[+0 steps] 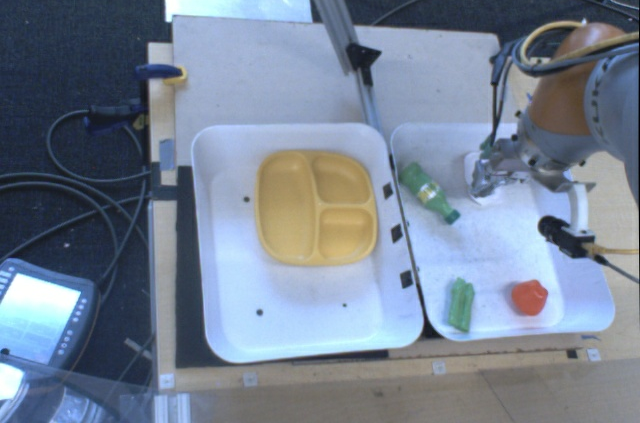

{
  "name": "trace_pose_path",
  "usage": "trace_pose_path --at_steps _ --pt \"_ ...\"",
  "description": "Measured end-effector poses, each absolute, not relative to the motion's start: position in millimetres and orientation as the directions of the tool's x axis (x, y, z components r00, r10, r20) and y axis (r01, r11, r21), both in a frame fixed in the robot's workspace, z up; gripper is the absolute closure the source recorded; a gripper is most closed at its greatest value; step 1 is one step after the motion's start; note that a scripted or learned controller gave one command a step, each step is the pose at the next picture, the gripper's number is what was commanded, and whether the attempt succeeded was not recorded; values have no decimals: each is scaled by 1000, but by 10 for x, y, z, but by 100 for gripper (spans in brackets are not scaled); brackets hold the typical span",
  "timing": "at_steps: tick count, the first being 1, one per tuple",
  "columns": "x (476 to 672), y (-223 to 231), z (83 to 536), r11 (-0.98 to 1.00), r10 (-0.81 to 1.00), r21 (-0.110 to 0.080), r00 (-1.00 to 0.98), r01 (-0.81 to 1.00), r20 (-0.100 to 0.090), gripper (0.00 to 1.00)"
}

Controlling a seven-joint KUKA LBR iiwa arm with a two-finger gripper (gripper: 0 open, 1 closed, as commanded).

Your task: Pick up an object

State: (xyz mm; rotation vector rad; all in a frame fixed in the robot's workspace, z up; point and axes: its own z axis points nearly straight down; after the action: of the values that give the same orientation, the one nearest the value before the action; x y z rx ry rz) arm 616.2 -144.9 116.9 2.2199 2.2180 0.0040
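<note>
My gripper [487,183] hangs low over the back part of the right bin [500,241], pointing down at the bin floor. A green bottle [428,192] lies on its side just left of the gripper, a short gap apart. Near the bin's front lie a small green piece [460,303] and a red rounded object [529,297]. I see nothing held at the gripper.
The left bin [215,241] holds a yellow divided plate [316,207]. A slanted metal pole [335,1] crosses the back of the bench and ends at the divider between the bins. Cables and a pendant lie on the floor at the left.
</note>
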Motion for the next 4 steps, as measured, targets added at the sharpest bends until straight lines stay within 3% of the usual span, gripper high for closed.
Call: trace_pose_path --at_steps 2,3,4 --pt "6196 -1427 2279 7 1000 7 -7 1000 -1 100" --pt "6209 -1425 2570 8 1000 5 -8 1000 -1 100" --pt "6321 -947 2581 11 1000 4 -11 1000 1 100"
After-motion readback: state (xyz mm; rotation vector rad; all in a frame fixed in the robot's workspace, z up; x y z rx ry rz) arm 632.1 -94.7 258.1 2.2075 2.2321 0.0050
